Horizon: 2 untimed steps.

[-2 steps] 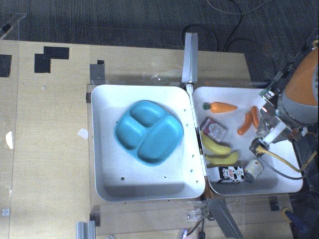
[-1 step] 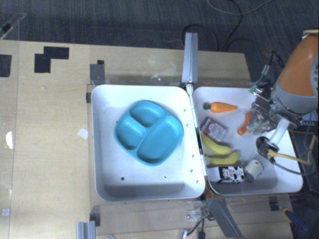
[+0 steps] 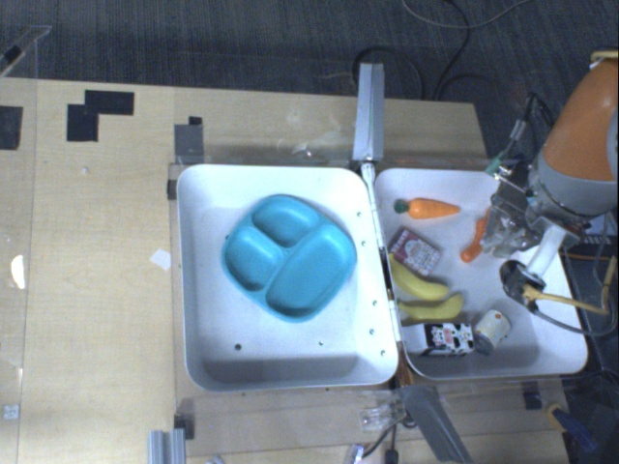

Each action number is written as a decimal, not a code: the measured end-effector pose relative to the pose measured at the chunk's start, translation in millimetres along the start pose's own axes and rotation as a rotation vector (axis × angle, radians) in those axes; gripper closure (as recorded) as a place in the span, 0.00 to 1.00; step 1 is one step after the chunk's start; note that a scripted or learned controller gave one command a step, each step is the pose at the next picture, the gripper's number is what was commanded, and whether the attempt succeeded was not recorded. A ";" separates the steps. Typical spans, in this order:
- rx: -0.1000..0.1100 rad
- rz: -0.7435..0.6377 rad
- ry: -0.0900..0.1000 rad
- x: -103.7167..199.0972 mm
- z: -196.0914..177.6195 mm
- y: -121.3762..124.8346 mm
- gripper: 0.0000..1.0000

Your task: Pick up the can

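Observation:
The can is a small pale cylinder lying on its side near the front of the right bin, its round end facing the camera. My gripper hangs over the right bin's far right part, well behind the can and apart from it. A small orange piece lies just left of the gripper. Nothing shows as held.
A black-and-white labelled item touches the can's left side. Two bananas, a maroon packet and a carrot lie in the right bin. A blue divided plate sits in the left bin. Cables trail by the bin's right edge.

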<state>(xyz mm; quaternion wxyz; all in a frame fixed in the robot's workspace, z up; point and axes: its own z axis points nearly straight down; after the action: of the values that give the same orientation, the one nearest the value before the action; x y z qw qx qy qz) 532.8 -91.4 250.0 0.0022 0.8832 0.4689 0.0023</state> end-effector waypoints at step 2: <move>0.003 0.729 -0.002 -44.1 21.5 34.3 1.00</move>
<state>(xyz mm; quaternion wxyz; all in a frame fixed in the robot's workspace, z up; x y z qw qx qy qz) 536.7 -147.2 228.6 0.0005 0.9924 0.1231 0.0015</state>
